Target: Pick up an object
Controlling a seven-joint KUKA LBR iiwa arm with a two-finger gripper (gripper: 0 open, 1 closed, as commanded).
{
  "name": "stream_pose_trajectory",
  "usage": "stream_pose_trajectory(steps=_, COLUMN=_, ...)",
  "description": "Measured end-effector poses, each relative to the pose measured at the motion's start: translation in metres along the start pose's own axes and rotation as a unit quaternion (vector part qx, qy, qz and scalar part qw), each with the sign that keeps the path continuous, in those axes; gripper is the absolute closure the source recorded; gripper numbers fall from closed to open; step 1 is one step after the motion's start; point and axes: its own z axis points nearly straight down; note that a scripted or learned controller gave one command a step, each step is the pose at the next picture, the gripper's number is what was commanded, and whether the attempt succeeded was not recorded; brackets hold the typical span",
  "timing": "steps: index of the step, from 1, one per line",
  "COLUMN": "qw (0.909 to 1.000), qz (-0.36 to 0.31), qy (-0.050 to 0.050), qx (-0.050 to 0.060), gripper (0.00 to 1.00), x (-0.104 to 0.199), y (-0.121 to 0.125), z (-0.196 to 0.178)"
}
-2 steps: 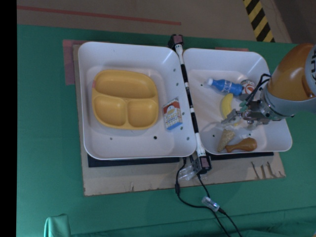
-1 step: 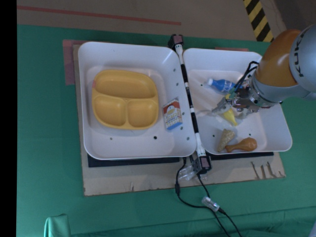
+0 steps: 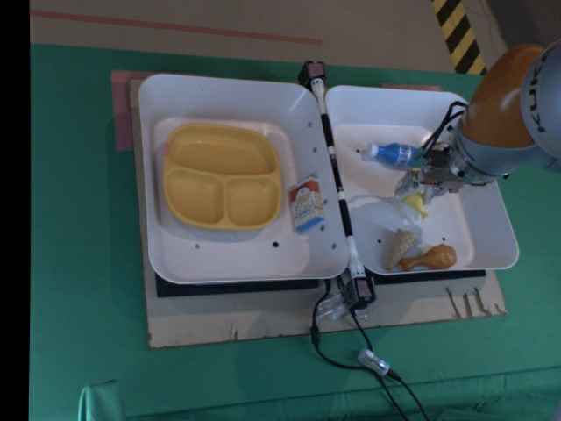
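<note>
Where gripper (image 3: 419,191) hangs in right bin (image 3: 491,235), yellow object (image 3: 415,205) just below.

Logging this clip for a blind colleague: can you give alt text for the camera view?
The pincer hangs low over the right bin, close above a small yellow item and beside a blue bottle; a toy drumstick and a corn piece lie nearer the front. The left bin holds a yellow divided tray and a small carton.
</note>
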Motion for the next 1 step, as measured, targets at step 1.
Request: stream_pose_trajectory(steps=1, qw=0.9999, qz=-0.005, qy=0.006, qx=0.012, gripper=1.00, x=0.0581, y=0.0500, z=-0.1338)
